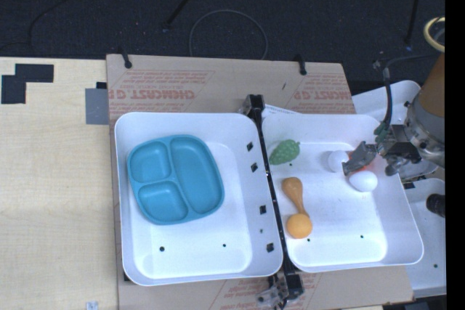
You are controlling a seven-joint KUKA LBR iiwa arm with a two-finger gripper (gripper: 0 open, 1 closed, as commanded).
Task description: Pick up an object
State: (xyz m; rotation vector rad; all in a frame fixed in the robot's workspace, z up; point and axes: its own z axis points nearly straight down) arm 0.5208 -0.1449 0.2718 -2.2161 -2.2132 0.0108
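The gripper (361, 158) sits low over the right bin (396, 243), at its far right side, with the arm (436, 94) coming in over the bin's right rim. That puts it just where two small white things lie: an egg (363, 181) touching or nearly touching the fingers from the near side, and a second white lump (337, 160) just left of the fingertips. My guess is the program has picked one of these as its target, since the tool is right on top of them and well apart from everything else.

Whether the jaws are spread or pressed together I cannot tell; the dark metal and a reddish tip blur into one shape, and nothing shows clearly between the fingers. So I would not call anything grasped.

Left of the gripper, towards the divider between the bins, a green lump (285, 151) lies near the far wall. An orange maraca (296, 208) lies nearer, its handle pointing away and its ball end towards the near rim. Both look untouched and free to take.

Further left, in the other bin (189, 261), a blue tray (175, 178) with three hollows rests flat.

Most of the arm is cut off at the frame's right. The white lump is partly masked by the gripper, so its shape is hard to make out.
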